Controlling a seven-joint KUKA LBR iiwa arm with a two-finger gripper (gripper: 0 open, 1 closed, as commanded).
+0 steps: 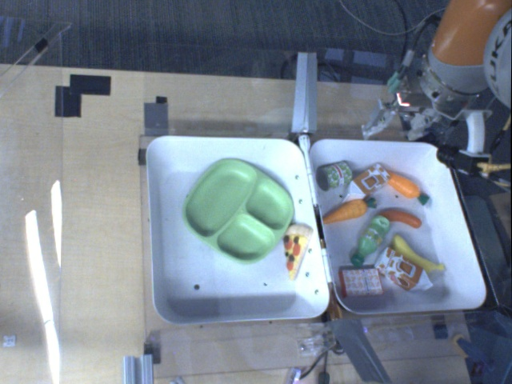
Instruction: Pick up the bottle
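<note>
A small red carton [361, 282] is seen at the right bin's [472, 282] front edge. The green bottle [370, 240] lies tilted near that bin's centre, among packed toy food. The gripper [398, 114] is held released above the back edge, presumably for approach.

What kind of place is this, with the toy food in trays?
Probably a robotics lab: a robot arm over two white bins, loose cables behind, and plastic play food like the green bottle.
</note>
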